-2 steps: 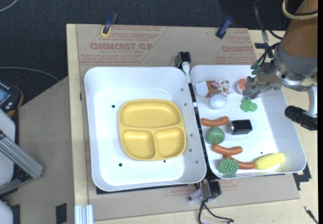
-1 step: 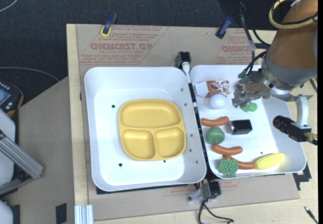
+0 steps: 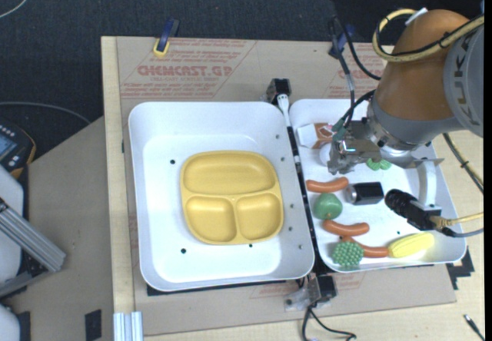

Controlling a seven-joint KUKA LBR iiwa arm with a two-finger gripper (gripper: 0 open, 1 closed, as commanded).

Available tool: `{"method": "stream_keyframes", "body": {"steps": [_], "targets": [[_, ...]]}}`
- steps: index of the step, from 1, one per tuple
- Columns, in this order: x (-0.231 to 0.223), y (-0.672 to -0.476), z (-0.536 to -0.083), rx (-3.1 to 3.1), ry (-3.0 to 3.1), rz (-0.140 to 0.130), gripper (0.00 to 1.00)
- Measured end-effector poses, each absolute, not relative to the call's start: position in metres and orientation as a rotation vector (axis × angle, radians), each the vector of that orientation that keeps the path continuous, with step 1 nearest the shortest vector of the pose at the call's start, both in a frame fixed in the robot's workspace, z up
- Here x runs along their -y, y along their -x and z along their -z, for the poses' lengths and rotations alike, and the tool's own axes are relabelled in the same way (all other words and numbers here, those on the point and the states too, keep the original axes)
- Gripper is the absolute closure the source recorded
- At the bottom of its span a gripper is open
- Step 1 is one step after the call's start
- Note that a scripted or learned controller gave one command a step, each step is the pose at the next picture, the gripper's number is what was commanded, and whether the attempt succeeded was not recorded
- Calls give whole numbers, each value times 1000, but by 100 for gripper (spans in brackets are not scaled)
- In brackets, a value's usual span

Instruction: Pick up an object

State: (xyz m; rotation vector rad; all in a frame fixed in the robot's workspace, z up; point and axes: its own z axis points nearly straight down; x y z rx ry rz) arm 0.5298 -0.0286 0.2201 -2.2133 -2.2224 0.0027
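We see a grey arm point(image 3: 461, 86) with a rounded orange band point(image 3: 419, 63), a yellow cable point(image 3: 392, 24) looped above, and a metallic end effector point(image 3: 342, 157).

Glossy yellow plastic tray point(image 3: 231, 196); smooth white plastic bins point(image 3: 154, 201); matt cardboard base point(image 3: 115, 101).

From above I see two white bins on the desk point(image 3: 115, 178). The left bin point(image 3: 154, 201) holds a yellow divided tray point(image 3: 231, 196). My gripper point(image 3: 340, 159) hangs over the right bin point(image 3: 453, 251), above an orange sausage point(image 3: 327, 185), green ball point(image 3: 328, 206) and yellow corn point(image 3: 412, 244).
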Motion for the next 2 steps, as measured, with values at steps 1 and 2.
{"method": "stream_keyframes", "body": {"steps": [1, 2], "targets": [[-5, -516, -215, 2221, 2215, -3, 100], [-3, -510, -235, 2224, 2222, 4, 100]]}}
